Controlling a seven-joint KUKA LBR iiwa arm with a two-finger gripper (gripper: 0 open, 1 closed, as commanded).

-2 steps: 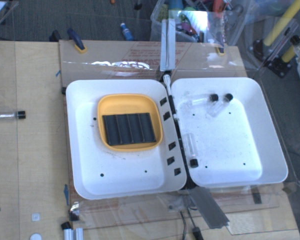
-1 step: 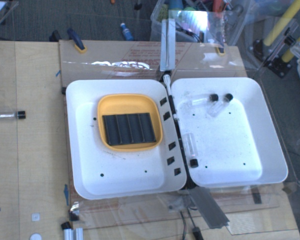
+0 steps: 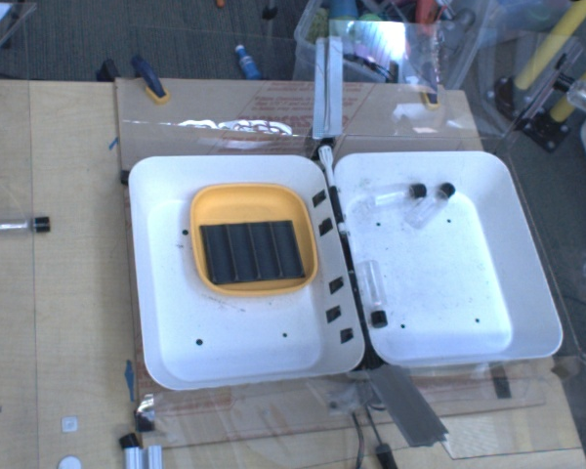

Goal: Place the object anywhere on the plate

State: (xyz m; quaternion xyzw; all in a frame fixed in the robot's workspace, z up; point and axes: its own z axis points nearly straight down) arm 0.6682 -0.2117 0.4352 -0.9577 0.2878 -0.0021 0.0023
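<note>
A yellow square plate (image 3: 255,196) with rounded corners sits in the upper middle of the left white bin (image 3: 166,301). A black ribbed rectangular object (image 3: 252,251) lies flat on the plate, covering most of its floor and reaching toward its near rim.
The right white bin (image 3: 469,291) holds clear plastic vials with black caps: two near its far side (image 3: 417,192) (image 3: 445,191) and one along its left wall (image 3: 370,283). Small black clips (image 3: 334,284) line the divide between the bins. Clutter lies beyond the bench.
</note>
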